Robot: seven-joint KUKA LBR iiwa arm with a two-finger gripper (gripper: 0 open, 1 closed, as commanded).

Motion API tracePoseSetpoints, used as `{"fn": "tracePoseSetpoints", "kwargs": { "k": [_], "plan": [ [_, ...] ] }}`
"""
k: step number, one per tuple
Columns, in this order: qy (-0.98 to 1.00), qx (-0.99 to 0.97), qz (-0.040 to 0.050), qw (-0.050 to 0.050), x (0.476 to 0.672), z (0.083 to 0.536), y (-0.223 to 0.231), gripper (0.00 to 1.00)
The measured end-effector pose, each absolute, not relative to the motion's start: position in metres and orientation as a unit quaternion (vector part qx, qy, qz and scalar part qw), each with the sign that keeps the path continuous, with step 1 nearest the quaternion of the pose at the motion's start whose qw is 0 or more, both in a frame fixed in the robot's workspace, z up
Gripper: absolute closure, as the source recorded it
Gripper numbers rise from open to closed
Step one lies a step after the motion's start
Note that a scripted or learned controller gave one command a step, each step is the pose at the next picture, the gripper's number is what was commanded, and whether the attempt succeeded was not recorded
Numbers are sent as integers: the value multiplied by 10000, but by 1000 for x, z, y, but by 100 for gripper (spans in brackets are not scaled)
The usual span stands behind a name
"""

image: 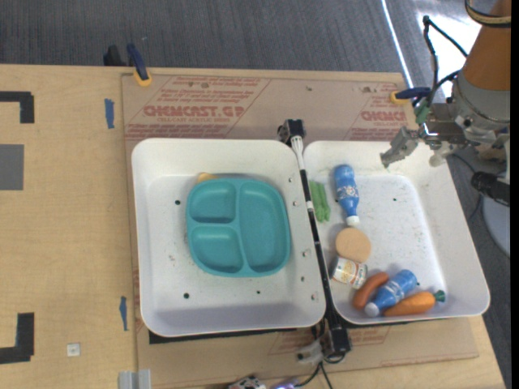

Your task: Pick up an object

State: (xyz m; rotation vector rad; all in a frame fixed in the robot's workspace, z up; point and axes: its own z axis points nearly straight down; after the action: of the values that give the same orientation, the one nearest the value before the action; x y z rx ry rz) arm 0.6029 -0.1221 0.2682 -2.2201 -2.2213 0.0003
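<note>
Gripper [413, 146] sits over the far right corner of the right bin [466, 250], hanging off the grey arm [486, 79] with its orange band. I see two grey fingers splayed apart, one toward the left at [397, 148], the other at the right, nothing between them, so I call it parted and empty.

Camera view, left to right. Left bin [154, 217] holds a teal plate [239, 225] with three compartments, something yellowish peeking out at its far edge, too hidden to name. Right bin holds the candidates. Nearest to my hand is the blue bottle [346, 189]: it lies down and to the left of the gripper, near, not touching. Its long axis runs roughly far-to-near in the bin, blue body at the far end, white cap pointing at the near side. Just left of it a green piece [319, 201] lies along the divider, same axis. Below the bottle, a tan disc [353, 244], then a small jar [349, 273]. Near corner is a pile: second blue bottle [393, 290] lying diagonally, touching a sausage [369, 288] and a carrot [413, 303].

My judgement: the lone bottle is the easy pick, clear of the rest. The move needs a shift left and toward me, and fingers closing across the bottle's short width.
</note>
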Motion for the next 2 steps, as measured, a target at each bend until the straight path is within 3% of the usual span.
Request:
{"fn": "tracePoseSetpoints", "kwargs": {
  "k": [1,2],
  "plan": [
    [-8286,-5598,1,8,649,123,-106,0],
    [-7894,-6139,-6,-4,629,86,-100,0]
  ]
}}
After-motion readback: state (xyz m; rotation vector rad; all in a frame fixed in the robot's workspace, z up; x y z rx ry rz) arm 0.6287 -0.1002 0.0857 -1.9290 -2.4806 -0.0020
